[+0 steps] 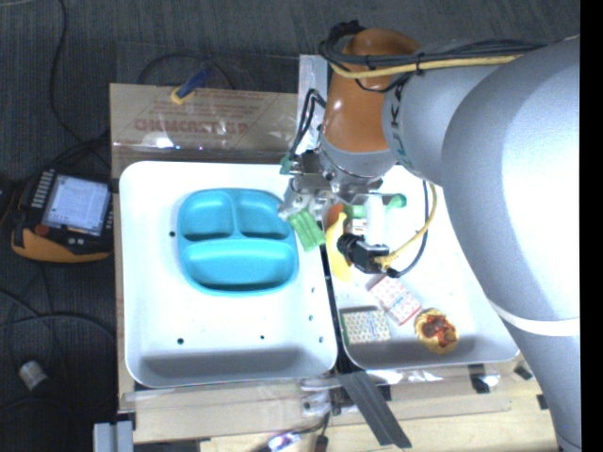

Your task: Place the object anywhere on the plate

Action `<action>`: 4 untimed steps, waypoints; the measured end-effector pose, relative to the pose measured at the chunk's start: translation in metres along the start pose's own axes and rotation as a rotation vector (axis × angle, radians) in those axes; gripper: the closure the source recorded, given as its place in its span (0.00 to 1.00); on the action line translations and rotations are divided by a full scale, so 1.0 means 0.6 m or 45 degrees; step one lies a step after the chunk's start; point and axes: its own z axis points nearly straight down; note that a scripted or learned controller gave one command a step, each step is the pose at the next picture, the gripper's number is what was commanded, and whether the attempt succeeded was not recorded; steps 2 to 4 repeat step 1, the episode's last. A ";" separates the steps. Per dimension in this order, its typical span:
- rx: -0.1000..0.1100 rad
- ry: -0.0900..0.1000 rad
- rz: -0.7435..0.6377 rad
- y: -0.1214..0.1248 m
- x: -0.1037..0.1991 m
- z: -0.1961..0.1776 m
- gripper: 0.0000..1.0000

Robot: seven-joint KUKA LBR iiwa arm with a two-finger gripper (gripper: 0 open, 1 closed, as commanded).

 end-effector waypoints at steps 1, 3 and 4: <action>0.000 0.001 0.000 0.000 0.000 0.000 0.00; 0.000 0.001 0.000 0.000 0.000 0.000 0.00; 0.000 0.001 0.000 0.000 0.000 0.000 0.00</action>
